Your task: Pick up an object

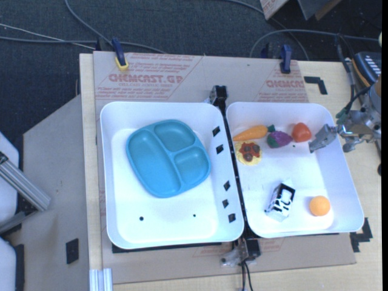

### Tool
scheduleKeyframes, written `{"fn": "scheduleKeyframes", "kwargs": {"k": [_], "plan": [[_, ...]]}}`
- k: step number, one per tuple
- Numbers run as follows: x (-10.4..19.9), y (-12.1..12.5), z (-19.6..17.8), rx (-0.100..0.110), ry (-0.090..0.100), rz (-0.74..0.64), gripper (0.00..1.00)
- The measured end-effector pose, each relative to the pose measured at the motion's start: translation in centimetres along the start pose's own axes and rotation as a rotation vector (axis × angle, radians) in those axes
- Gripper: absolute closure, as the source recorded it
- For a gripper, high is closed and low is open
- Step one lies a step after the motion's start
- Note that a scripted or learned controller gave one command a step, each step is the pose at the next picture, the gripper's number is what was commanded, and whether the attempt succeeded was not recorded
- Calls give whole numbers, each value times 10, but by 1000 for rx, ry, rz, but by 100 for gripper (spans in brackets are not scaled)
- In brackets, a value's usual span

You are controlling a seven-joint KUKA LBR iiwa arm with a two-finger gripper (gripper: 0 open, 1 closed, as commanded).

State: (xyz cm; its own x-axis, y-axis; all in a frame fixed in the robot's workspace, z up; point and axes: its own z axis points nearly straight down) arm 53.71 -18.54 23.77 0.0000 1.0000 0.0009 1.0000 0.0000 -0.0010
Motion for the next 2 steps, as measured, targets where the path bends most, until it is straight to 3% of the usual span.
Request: {"fn": "scheduleKeyframes", "kwargs": {"k": [2], "plan": [[-5, 2, 114, 6, 2, 1, 0]]}}
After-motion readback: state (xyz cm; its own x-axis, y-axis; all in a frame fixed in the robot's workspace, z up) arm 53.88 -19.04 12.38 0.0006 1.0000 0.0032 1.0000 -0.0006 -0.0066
